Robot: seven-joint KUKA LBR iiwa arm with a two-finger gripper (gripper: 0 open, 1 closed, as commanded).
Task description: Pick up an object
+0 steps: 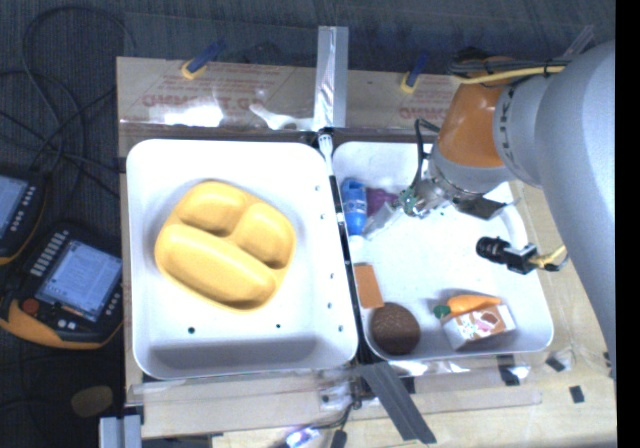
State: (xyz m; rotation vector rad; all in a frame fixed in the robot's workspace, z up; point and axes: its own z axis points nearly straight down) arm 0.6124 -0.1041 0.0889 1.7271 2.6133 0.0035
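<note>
The tool [418,198] is hanging low in the right bin [530,331] near its far edge, probably reaching for the blue bottle [353,204] beside it. Whether it is gripping anything cannot be told.

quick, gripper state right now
Gripper: cannot be told; it sits low in the right bin beside the blue bottle.
</note>
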